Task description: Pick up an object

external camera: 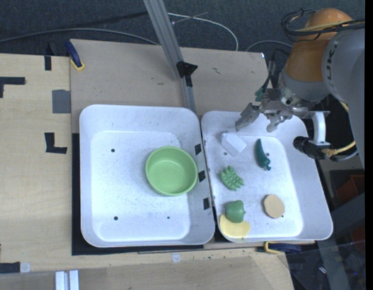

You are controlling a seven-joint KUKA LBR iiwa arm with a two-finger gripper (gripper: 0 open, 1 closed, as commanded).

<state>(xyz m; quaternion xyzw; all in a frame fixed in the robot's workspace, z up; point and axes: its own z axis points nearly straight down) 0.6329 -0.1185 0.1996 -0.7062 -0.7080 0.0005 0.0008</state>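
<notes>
The hand (262, 120) hangs open with nothing between its fingers, over the right bin's (310, 180) upper edge. A white block (233, 142) lies just below-left; a dark green item (262, 154) lies below it.

The right bin (307, 180) holds six small items with open gaps between them; its far right strip is bare. A green bowl (171, 171) occupies the left bin's (102, 162) centre, with bare floor all around it. A slanted metal pole (168, 41) crosses the counter's (126, 71) far edge.
</notes>
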